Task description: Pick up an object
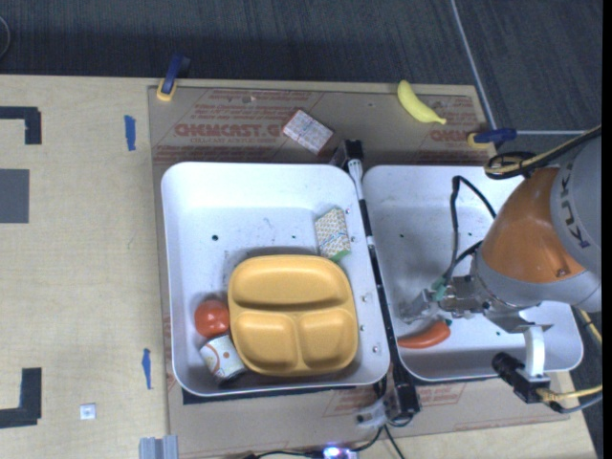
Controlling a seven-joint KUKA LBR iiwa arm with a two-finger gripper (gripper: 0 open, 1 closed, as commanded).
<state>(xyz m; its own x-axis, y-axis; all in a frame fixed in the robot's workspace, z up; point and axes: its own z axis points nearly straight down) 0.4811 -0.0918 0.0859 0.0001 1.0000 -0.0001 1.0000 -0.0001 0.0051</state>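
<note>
Over the right bin: the arm is reaching in from the right, its pincer hanging low above the bin's near-left part, just above an orange-red carrot-like piece.
Pincer state: I cannot tell how it is standing, since the metal parts are blurring together against the white floor; nothing is showing held in it.
Target position: the orange-red piece is lying flat on the floor of the right bin, close to the near wall and near the divider between the two bins.
Target looks: it is reading as long, slim and slightly curved, smooth and glossy, tapering toward its left end; likely light plastic toy food.
Risk one: the piece is lying so near the wall that the pincer could be striking the rim or pushing the piece against it instead of closing round it.
Risk two: a smooth rounded body could be squirting out sideways if the grip lands off its middle.
Risk three: the pincer seems offset slightly behind the piece, so a straight descent may be closing on nothing.
Left bin: a yellow divided tray, a red ball, a small can and a patterned packet are sitting well apart from the pincer.
</note>
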